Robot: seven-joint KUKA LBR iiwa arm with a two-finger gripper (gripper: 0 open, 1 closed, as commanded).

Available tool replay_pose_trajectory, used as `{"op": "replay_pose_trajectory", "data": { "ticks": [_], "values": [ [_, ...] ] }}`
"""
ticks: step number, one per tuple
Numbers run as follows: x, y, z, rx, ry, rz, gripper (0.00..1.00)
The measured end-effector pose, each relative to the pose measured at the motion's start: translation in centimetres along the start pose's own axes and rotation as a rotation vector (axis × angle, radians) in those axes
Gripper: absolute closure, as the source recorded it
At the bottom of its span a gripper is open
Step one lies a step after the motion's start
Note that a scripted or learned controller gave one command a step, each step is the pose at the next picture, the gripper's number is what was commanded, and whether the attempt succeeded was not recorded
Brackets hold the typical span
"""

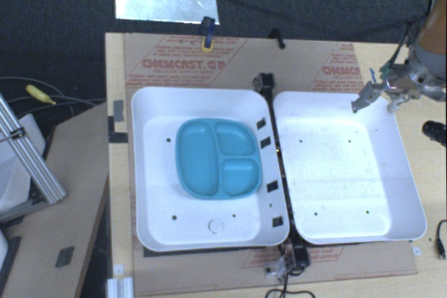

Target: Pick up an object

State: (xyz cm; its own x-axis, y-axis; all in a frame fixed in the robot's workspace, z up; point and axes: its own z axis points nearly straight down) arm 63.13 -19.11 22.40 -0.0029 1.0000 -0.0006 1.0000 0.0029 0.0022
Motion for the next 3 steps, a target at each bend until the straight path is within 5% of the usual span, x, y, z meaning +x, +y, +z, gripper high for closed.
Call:
{"op": "replay_pose_trajectory", "data": {
  "ticks": [1, 2, 3],
  "values": [
    [-1.6, -4.4, 14.4, 0.002, 0.0, 0.004, 0.0],
    [-1.5, -4.1, 12.8, -0.004, -0.001, 0.001, 1.0],
    [8.9, -9.9, 7.4, 0.0, 0.006, -0.008, 1.0]
  ]
}}
